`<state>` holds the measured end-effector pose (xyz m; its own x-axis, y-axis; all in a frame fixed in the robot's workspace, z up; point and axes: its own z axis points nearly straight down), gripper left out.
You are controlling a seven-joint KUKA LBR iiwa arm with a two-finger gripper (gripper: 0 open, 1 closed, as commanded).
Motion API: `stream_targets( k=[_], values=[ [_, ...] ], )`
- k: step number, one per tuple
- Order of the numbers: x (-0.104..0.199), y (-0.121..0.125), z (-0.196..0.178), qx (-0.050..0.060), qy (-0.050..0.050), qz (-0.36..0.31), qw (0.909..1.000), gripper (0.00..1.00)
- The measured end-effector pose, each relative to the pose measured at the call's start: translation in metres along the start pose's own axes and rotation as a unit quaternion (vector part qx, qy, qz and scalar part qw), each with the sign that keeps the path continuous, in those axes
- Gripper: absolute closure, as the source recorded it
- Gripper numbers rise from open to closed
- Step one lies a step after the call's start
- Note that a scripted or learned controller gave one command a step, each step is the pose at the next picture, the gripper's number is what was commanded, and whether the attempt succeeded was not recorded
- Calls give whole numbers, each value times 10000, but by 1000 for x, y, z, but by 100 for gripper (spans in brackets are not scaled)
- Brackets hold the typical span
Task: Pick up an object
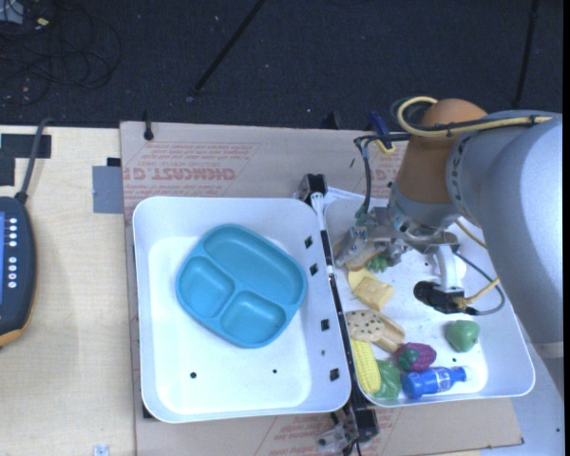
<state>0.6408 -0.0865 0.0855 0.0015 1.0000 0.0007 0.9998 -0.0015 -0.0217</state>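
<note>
Target obj not fixed. Nearest candidate: yellow wedge [370, 291], upper-left part of right bin [502, 357], just below hand [378, 253]. Small green bit [377, 265] at hand's tip; can't tell what it is, or whether gripped. Hand low in bin; apart or together: can't tell, arm [513, 198] blocks view.

Judgement: nothing seen lifted, so pick not done; grasp + lift left.

Other toys twd bin's near side: cracker [373, 327], corn [365, 364], purple piece [416, 356], blue bottle [435, 381], green pepper [462, 334]. Left bin [171, 369] holds blue divided plate [240, 285].

Red lettering on the cardboard sheet [266, 155] stands upside down, too blurred to read.
</note>
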Motion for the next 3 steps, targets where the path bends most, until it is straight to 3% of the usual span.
stream_targets(
  k=[1,2,3],
  values=[
    [-13,-58,0,-89,5,5,10000,0],
    [-13,-55,-11,-88,18,11,10000,100],
    [37,-35,-106,-137,3,-34,9999,100]
  ],
)
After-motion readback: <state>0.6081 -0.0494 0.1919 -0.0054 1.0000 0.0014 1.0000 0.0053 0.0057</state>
